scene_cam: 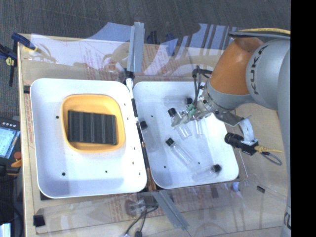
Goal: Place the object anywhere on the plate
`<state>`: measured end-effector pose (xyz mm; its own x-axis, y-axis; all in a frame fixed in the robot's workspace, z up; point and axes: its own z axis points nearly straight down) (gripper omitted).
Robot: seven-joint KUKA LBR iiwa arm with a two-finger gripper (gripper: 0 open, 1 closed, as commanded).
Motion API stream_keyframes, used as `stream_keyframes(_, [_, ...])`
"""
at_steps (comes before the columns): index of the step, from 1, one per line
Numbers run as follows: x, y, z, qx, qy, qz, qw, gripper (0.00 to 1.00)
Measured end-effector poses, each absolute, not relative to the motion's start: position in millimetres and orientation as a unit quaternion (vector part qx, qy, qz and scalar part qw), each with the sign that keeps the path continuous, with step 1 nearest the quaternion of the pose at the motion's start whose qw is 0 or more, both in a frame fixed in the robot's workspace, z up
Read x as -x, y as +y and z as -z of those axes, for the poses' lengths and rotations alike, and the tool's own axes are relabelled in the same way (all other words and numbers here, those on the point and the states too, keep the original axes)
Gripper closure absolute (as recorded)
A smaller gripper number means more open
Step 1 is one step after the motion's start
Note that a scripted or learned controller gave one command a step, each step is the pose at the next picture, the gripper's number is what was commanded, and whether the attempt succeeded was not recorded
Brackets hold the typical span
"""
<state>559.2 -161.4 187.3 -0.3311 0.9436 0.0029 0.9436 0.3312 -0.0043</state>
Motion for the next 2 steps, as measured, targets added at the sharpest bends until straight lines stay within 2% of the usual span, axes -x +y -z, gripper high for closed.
stream_keyframes(1, [-592.7,-117,-218,0.481,-0.877,-0.0006,0.000,1.00])
stream_keyframes(2, [-601.6,-81,-214,0.372,-0.928,-0.0005,0.001,1.00])
